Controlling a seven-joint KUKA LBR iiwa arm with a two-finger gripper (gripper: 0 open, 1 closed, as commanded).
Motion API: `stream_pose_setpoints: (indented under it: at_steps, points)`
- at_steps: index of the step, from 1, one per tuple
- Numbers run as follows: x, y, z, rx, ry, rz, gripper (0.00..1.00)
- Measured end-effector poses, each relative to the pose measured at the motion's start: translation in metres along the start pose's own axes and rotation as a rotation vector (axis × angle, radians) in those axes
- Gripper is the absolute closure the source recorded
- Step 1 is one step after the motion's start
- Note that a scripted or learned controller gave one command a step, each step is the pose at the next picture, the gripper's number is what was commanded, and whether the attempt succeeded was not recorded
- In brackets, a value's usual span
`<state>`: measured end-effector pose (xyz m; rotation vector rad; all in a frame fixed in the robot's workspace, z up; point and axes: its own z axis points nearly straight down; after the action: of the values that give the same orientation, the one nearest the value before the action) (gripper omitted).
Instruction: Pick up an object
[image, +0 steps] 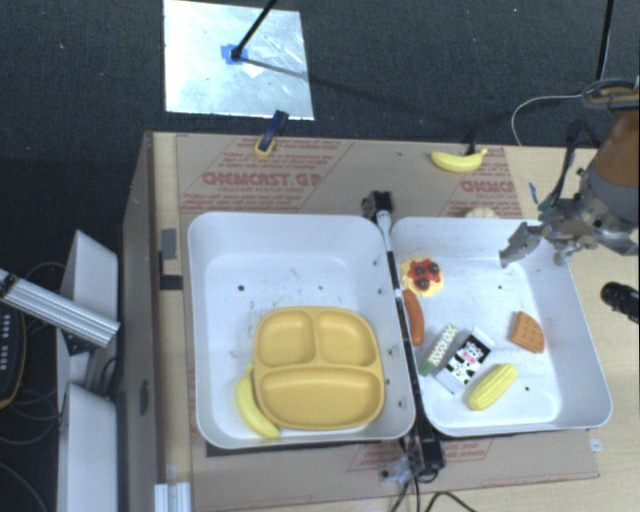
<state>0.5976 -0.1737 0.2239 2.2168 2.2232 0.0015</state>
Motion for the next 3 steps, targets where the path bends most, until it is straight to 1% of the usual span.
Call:
stream_pose_setpoints:
  at_steps: [1, 2, 3]
  points:
    - [0.071, -0.044, 0.1, 0.004, 0.002, -0.001, 0.0]
    - [-0.013, 0.006, 0.092, -0.001, -0.002, 0.002, 0.0]
    - [-0.034, -0.071, 0.04, -0.001, -0.002, 0.002, 0.0]
